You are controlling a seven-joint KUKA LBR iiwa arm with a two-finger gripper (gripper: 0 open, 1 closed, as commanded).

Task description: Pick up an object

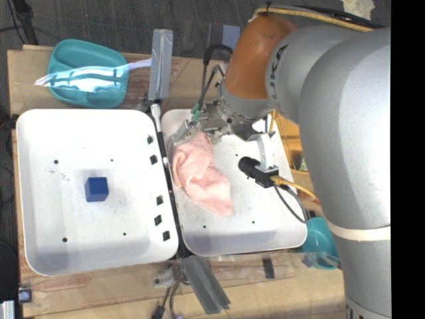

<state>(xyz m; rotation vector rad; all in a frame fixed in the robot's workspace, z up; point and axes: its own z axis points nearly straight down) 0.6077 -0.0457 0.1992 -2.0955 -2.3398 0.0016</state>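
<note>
The gripper (196,126) sat at the top-left corner of the right bin (279,234), low over the far end of a pink cloth (201,175); we couldn't tell from this angle whether it was wide, narrow or holding anything, since the wrist body hid most of it & only some metal bits w/ a green spot showed. The arm (332,111) came in from the right, big grey link filling that side, w/ the orange band (255,52) just above the wrist. The cloth lay crumpled in the left half of the right bin, running from just under the gripper down toward the bin's middle, its upper end touching or v. near the gripper — we couldn't say which. A black cable plug (255,170) w/ a yellowish lead hung over the right part of that bin, beside the cloth but apart from it. In the left bin (40,244) we saw a small blue cube (97,189), left of centre, well apart from the gripper. Black clips ran along the seam between the 2 bins. Behind the left bin, on the wooden bench (20,58), lay a teal scoop-shaped container (86,75) w/ a whitish handle. Another teal item (321,241) peeked out near the right bin's near-right corner, partly hidden by the arm.
</note>
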